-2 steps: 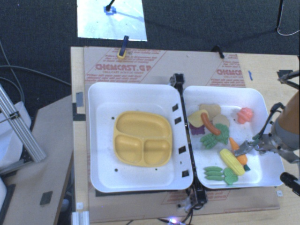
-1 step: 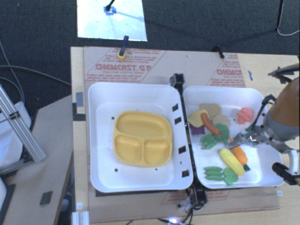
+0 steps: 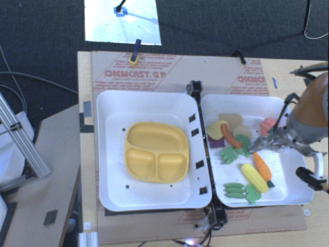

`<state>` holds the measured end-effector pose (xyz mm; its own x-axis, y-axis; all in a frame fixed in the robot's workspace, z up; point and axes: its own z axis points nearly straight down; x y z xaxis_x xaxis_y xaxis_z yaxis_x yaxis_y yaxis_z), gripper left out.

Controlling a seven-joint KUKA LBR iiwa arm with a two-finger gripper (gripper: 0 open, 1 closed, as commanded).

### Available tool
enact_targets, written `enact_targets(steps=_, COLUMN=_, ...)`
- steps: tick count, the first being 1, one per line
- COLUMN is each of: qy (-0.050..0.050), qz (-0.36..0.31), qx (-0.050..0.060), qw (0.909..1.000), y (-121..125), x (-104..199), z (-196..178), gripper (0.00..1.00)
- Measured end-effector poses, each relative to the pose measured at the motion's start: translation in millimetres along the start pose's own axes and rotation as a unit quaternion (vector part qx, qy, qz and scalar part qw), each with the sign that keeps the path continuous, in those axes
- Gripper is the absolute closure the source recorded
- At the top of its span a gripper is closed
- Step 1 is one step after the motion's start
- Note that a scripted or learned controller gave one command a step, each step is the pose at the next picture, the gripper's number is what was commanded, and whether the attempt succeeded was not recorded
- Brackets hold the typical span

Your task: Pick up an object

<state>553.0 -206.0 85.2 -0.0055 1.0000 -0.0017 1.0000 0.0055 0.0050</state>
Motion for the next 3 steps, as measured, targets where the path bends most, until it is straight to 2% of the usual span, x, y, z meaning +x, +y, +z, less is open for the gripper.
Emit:
enact_targets(steps=1, qy=0.002, qz=0.002, qx=0.005, qw=1.0000, y=-60, x=29, z=1, gripper=0.00)
enact_targets(steps=2, qy=-0.001, qz=0.001, qx=-0.001, qw=1.0000, y=-18, x=15, z=-17, gripper=0.00)
enact_targets(steps=3, qy=0.002, qz=0.003, qx=0.004, qw=1.0000, y=-69, x=19, z=2, gripper=0.00)
